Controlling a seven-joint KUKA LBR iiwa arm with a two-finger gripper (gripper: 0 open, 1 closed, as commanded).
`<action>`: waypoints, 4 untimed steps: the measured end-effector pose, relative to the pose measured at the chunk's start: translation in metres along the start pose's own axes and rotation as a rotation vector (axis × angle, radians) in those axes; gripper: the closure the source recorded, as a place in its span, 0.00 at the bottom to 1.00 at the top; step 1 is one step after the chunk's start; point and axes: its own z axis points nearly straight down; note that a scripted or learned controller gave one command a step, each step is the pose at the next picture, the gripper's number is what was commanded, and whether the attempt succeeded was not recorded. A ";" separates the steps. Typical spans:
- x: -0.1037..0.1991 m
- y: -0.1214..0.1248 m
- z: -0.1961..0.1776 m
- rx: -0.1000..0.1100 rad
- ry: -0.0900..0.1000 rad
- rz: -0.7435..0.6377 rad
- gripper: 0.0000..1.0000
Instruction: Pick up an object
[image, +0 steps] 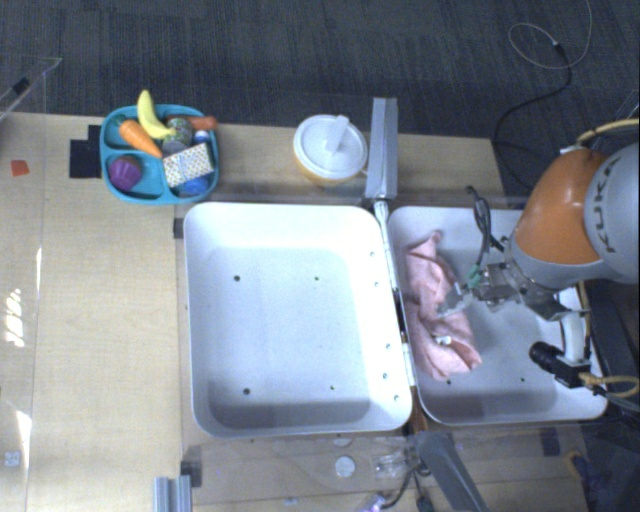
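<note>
Pink cloth (435, 305) beside claw (466, 293)

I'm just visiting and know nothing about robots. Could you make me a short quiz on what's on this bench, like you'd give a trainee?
1. True or false: the pink cloth lies in the left bin.
2. What sits just behind the left bin? A) a round white lid on a yellow container B) a red mug C) a stack of books
3. Fill in: the gripper is right beside the ____, inside the right bin.

Key
1. False; it lies in the right bin, against its left wall.
2. A
3. cloth. A blue tray with a toy banana and carrot sits at the far left.
</note>
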 end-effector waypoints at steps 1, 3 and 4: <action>0.001 0.076 0.017 -0.014 -0.003 -0.051 0.00; 0.015 -0.009 0.010 -0.006 -0.003 -0.453 0.00; 0.016 -0.006 -0.003 -0.015 -0.006 -0.455 1.00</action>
